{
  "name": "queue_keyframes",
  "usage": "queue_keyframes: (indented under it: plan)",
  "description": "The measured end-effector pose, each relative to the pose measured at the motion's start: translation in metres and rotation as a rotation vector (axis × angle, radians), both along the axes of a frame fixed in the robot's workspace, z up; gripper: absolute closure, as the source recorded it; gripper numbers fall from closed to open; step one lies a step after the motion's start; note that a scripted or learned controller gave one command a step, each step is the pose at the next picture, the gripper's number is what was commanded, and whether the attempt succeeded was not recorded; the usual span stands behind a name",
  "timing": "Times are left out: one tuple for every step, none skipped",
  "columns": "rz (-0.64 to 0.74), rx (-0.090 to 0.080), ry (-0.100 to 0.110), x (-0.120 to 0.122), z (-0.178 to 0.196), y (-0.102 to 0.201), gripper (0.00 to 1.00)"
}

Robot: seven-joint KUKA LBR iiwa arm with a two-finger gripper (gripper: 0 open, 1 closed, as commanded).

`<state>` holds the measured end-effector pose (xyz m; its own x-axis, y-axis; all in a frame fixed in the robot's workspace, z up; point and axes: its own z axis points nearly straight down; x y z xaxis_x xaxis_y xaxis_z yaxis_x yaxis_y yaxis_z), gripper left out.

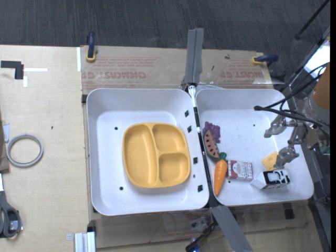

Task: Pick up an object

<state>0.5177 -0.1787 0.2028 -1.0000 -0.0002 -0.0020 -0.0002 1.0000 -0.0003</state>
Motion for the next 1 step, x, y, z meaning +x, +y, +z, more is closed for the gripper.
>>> queue_keyframes:
  plan:
    - [-0.242, 0.001, 0.002, 0.0068, -0.1017, 0.0382, 0.0]
